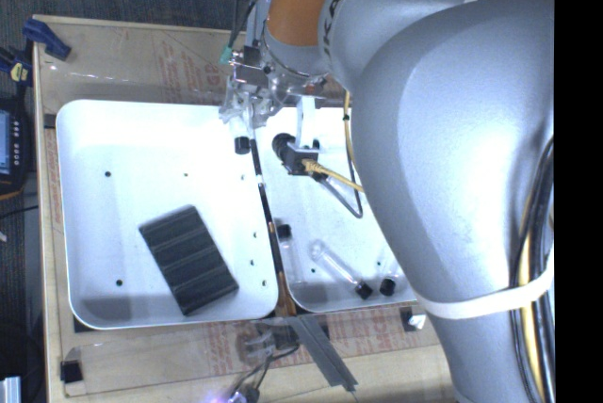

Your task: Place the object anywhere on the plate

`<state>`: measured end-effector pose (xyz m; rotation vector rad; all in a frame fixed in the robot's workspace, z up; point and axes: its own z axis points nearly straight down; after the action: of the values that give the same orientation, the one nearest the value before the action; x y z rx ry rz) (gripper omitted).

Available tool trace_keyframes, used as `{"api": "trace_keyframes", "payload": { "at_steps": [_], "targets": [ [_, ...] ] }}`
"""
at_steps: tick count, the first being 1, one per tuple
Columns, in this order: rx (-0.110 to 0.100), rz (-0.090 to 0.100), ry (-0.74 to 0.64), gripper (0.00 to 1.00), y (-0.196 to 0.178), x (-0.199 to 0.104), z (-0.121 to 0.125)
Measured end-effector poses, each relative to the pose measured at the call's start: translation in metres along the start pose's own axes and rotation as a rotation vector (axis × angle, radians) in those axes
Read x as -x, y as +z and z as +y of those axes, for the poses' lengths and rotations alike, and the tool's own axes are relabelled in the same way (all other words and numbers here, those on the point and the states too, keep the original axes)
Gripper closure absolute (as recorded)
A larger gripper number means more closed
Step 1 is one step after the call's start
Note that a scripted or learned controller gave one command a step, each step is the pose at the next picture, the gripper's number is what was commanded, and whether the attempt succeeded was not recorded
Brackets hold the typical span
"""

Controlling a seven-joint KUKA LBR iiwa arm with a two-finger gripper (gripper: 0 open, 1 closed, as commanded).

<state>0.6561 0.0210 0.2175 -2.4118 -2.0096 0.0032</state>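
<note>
A dark ribbed rectangular plate [188,260] lies flat and slanted in the front half of the left bin [94,137]. My gripper [247,114] hangs over the back of the ridge between the two bins, far behind the plate. A clear tube-like object [334,265] lies near the front of the right bin [316,298]. Two small black pieces [374,288] sit just right of it. The arm's grey body covers most of the right bin.
A black fitting with a yellow cable [300,161] hangs below the wrist over the right bin's back part. A blue clamp [45,39] sits on the bench's far left corner. A metal bracket [301,345] lies in front of the bins.
</note>
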Motion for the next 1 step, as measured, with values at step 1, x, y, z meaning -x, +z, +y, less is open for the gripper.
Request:
{"api": "trace_keyframes", "payload": {
  "at_steps": [1],
  "targets": [
    [-0.004, -0.003, -0.020, 1.00, 0.0275, -0.0420, -0.1016]
  ]
}}
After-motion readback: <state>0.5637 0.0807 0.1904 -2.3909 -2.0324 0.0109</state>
